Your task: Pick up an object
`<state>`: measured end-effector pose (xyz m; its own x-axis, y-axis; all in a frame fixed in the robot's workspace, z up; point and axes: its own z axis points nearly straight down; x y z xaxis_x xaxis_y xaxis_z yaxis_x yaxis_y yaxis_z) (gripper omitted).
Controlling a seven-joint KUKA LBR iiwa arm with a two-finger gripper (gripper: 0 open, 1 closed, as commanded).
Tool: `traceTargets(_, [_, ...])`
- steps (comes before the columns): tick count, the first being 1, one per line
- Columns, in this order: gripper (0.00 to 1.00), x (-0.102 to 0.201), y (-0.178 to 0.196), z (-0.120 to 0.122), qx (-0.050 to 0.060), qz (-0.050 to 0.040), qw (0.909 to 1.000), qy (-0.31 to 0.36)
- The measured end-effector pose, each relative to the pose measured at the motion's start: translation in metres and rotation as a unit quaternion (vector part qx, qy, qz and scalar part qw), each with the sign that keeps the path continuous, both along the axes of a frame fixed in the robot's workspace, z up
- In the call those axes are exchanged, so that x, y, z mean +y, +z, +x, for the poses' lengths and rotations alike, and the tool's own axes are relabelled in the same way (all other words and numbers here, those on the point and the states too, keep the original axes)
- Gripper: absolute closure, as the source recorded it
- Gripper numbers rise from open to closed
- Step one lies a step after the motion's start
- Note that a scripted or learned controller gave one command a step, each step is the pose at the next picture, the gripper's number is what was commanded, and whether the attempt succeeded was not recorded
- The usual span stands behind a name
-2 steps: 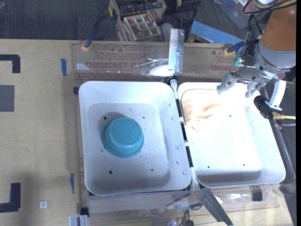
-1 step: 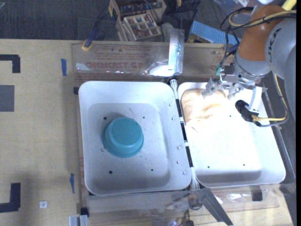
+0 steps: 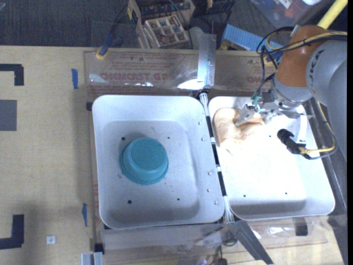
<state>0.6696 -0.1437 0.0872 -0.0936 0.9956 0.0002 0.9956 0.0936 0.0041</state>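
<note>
The end effector (image 3: 246,114) sits over a tan object (image 3: 227,127), upper right; its finger state is unclear. Centre squarely before lifting.

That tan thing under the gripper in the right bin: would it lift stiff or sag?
The tan object looks soft: its outline is irregular and lumpy, so it would probably sag or deform rather than lift rigid. It lies flat in the right bin, so rolling seems unlikely. The gripper sits at its edge; a pinch there might slip off.
</note>
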Motion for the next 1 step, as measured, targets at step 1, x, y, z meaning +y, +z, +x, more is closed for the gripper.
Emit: traceTargets(1, [0.00,0.0000,0.0000,0.0000,0.000,0.0000,1.0000,0.000])
